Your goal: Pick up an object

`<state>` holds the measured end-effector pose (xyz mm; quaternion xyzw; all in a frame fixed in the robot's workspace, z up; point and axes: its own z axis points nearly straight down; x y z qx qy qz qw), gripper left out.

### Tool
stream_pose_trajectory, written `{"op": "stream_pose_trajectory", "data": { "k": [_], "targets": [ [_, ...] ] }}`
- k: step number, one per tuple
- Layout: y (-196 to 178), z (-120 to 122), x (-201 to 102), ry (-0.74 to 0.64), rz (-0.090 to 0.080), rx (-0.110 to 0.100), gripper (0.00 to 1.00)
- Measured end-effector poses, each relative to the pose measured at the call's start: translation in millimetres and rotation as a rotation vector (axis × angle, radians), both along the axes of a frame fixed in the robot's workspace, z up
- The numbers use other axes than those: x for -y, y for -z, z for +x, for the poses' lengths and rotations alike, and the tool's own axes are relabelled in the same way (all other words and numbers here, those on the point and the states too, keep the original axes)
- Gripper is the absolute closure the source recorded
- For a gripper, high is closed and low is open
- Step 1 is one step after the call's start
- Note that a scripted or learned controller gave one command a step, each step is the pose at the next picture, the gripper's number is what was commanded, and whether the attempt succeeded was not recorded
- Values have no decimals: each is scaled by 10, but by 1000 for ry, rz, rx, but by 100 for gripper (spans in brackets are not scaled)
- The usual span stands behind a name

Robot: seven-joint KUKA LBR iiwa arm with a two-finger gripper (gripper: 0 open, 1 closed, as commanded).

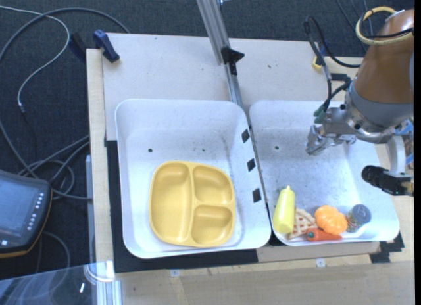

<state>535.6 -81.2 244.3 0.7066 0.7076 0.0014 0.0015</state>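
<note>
Gripper (320, 143) hangs above the right bin (289, 123); its grasp state cannot be told. Yellow bottle (284, 210) lies nearer the bin's front rim, long axis front-to-back.

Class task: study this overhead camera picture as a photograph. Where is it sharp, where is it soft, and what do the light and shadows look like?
Camera view: even, diffuse light with faint shadows; the yellow tray and mustard bottle look fairly crisp; the gripper is slightly soft; the white bins are bright, though their specks still read; the dark floor loses detail.
</note>
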Motion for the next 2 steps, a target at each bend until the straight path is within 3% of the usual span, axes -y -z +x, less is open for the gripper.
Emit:
{"op": "stream_pose_trajectory", "data": {
  "k": [2],
  "targets": [
    [128,538,-891,-5,2,-2,100]
  ]
}}
